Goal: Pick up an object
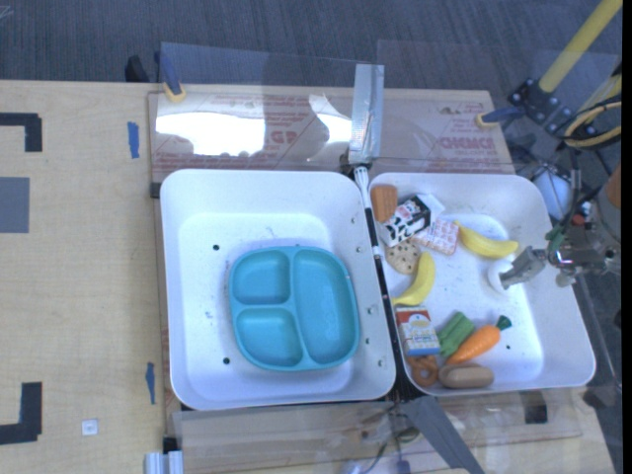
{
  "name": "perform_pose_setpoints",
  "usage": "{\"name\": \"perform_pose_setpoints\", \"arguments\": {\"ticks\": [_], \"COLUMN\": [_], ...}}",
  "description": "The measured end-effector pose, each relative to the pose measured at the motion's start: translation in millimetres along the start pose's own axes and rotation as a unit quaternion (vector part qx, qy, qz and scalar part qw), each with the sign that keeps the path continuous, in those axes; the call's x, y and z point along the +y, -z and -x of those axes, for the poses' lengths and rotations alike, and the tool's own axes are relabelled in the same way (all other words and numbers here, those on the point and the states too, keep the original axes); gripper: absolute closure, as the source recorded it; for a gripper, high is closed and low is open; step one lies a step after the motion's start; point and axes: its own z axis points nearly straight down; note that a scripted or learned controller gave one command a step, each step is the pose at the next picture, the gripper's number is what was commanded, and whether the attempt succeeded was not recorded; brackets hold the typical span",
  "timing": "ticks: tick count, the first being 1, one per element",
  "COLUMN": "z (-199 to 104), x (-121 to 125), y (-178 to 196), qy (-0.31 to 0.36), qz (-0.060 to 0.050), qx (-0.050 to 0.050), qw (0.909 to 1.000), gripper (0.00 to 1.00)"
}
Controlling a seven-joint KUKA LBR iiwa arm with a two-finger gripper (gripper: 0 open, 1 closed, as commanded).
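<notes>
Two white bins (188, 205) — pincer (515, 273) beside banana (487, 242).

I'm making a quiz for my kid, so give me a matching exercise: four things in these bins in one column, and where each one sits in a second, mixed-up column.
Things:
1. tray
2. carrot
3. cow carton
4. gripper

Places:
A. top of the right bin, near the divider
B. over the right bin's right side
C. middle of the left bin
D. bottom of the right bin, beside the green vegetable

Pairs: 1-C, 2-D, 3-A, 4-B
</notes>
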Motion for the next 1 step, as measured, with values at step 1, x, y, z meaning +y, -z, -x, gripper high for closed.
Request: {"name": "perform_pose_setpoints", "arguments": {"ticks": [1], "z": [-15.4], "x": [34.2], "y": [-101.7], "qy": [-0.047], "qz": [-0.004], "qx": [0.001], "qw": [0.9989], "gripper": [0.0]}}
